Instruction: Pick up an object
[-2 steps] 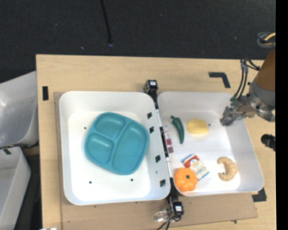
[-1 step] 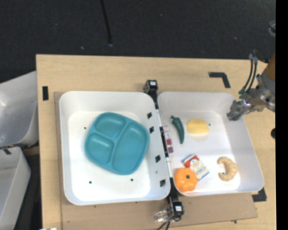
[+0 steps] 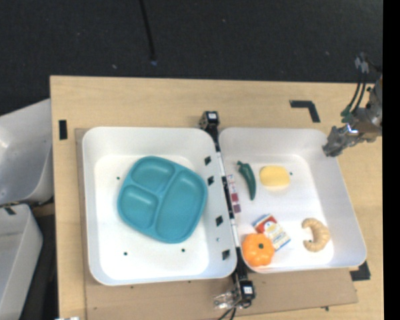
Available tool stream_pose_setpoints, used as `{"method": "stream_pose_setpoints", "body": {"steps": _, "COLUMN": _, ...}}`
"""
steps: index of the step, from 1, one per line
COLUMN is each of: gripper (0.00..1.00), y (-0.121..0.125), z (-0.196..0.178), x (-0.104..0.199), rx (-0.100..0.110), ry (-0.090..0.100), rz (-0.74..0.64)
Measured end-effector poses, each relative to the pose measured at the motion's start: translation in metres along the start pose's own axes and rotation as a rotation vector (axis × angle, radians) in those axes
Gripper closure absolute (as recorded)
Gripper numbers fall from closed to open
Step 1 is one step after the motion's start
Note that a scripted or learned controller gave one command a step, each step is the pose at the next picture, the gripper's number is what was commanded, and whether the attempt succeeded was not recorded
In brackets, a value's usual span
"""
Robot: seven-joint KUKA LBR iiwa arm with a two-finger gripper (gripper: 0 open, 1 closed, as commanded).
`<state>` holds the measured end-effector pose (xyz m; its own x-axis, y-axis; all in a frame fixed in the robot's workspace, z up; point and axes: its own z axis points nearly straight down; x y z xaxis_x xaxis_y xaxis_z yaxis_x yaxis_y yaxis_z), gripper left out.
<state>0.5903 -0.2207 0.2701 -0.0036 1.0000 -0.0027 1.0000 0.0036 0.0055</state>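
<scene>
The right bin (image 3: 333,179) holds a green pepper (image 3: 247,179), a yellow lemon-like piece (image 3: 275,177), a small red and white carton (image 3: 273,231), an orange pumpkin (image 3: 257,250) and a tan croissant (image 3: 316,235). My gripper (image 3: 336,143) hangs at the bin's far right corner, above its rim and well apart from all of these. Nothing shows between its fingers.
The left bin (image 3: 100,245) carries a teal divided plate (image 3: 163,198). A black-clipped divider (image 3: 223,192) runs between the bins. Cables and a fitting (image 3: 364,102) sit by the arm at the right edge. Bare wooden bench (image 3: 153,102) lies behind the bins.
</scene>
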Motion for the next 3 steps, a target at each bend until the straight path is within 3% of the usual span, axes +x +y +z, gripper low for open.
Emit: {"method": "stream_pose_setpoints", "body": {"steps": 3, "gripper": 1.0, "y": -0.025, "z": 0.017, "x": 0.146, "rx": 0.005, "ry": 0.003, "rz": -0.001}}
